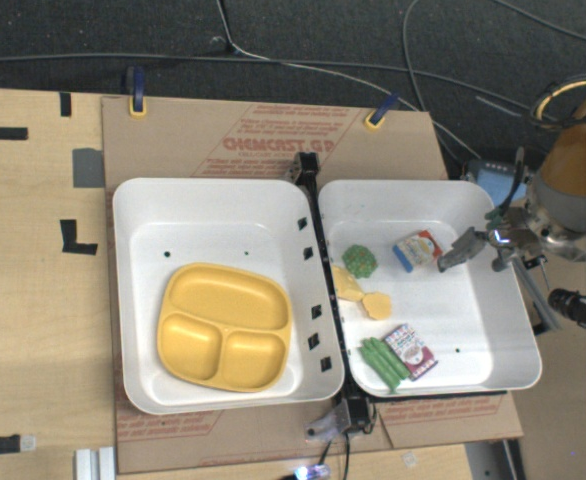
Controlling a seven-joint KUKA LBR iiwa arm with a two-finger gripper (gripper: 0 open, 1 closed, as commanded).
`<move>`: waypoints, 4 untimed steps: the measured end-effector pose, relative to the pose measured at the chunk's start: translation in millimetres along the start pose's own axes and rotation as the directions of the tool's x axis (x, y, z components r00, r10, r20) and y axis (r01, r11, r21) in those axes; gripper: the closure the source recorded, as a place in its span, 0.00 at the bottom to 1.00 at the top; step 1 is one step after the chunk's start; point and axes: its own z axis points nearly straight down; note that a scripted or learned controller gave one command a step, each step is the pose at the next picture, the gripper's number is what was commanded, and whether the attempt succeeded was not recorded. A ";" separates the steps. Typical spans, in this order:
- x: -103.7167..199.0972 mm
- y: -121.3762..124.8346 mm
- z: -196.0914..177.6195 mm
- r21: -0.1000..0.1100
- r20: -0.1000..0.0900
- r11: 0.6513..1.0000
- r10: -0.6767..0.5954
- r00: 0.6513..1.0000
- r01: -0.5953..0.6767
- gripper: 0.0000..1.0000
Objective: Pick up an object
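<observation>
Green pod bundle (pixel 380 362) lying flat, long axis running upper-left to lower-right.

Smooth plastic bins on brown cardboard and pale wood

Both white bins (pixel 138 298) look like glossy moulded plastic, and the yellow divided tray (pixel 225 326) in the left one has a satin plastic sheen; beneath the bins lies matt printed cardboard (pixel 273 138) on a light wood-grain bench (pixel 33 268).
</observation>
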 end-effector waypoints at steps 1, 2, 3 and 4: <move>1.7 0.9 64.9 0.001 0.000 1.000 0.000 1.000 0.000 0.00; 2.2 1.5 117.1 -0.007 0.004 1.000 0.000 1.000 0.000 0.00; 1.7 2.4 103.6 -0.009 0.005 1.000 0.000 1.000 0.000 1.00; 2.5 1.8 61.5 -0.009 0.002 1.000 0.000 1.000 0.000 1.00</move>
